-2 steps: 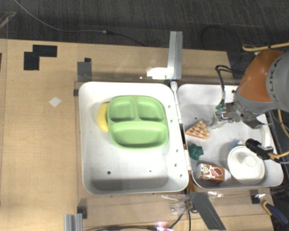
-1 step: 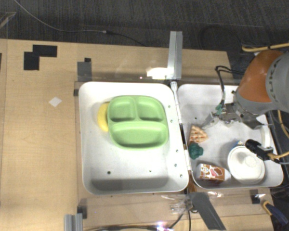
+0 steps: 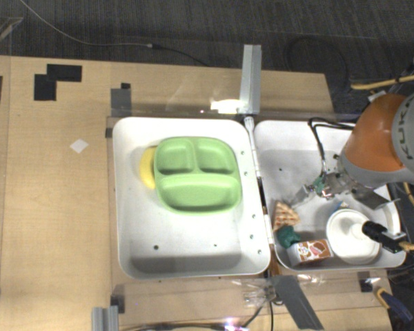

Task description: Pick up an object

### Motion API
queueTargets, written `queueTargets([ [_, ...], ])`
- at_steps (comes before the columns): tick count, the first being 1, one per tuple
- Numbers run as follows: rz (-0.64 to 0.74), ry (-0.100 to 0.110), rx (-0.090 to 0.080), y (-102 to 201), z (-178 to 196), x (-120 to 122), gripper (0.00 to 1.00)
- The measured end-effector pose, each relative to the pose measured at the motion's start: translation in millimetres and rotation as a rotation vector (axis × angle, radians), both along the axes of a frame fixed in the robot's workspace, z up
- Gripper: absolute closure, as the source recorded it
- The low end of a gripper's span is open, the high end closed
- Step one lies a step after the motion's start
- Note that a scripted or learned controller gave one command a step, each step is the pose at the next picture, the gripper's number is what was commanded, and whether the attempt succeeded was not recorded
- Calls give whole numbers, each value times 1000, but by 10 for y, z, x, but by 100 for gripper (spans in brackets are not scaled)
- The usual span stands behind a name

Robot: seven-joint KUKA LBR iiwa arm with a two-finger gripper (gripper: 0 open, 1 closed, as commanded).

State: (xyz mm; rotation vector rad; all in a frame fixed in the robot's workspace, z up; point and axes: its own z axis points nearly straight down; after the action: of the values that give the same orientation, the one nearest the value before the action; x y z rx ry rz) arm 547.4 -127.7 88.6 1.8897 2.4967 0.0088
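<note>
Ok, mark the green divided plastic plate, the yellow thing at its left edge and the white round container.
Green divided plastic plate [image 3: 196,174], camera view, centre ridge.
Yellow thing [image 3: 146,169], camera view, its visible part.
White round container [image 3: 346,232], camera view, its top.

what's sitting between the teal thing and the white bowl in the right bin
A small brown carton lies there, close against the teal thing and the white bowl, in the camera view.

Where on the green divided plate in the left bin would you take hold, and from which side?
The green divided plate lies flat, compartments up, likely too wide to span whole. Best bet: pinch its raised rim on the lower long edge, from straight above, where bare left bin floor lies beside it. Avoid the left edge; a yellow object pokes out there.
</note>
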Motion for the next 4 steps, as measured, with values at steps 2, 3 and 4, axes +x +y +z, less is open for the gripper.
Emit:
queueTargets([
  [2, 0, -10, -4, -9, 130, 31, 0],
  [3, 437, 4, -3, -44, 1115, 382, 0],
  [4, 479, 6, -2, 405, 459, 618, 0],
])
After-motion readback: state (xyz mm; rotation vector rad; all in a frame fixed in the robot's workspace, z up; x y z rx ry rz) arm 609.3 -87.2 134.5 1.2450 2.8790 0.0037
